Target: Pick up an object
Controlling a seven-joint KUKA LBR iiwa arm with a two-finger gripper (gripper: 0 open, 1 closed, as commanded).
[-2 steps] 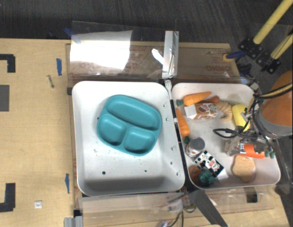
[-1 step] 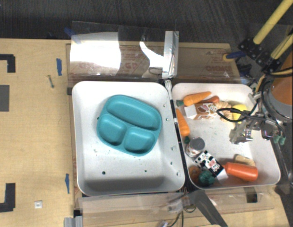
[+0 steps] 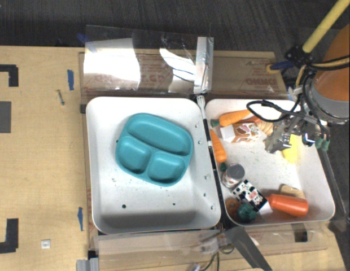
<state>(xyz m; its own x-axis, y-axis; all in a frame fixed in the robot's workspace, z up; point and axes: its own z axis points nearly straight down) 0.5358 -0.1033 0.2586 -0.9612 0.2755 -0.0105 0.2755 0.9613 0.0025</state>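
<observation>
The gripper (image 3: 285, 140) hangs low over the right bin (image 3: 319, 176), just beside a yellow object (image 3: 293, 149) near the far right wall; I cannot tell how it is set. That bin carries carrots (image 3: 236, 117) (another along the divider), an orange bottle (image 3: 288, 205) and a small can (image 3: 233, 174). The left bin (image 3: 101, 191) holds a teal divided plate (image 3: 154, 148).

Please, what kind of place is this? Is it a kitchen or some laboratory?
Most likely a robot laboratory bench, not a kitchen. A robot arm with cables reaches over two white bins, a teal divided plate and toy-like items such as carrots lie in them, and the cardboard-covered bench carries tape marks.
</observation>
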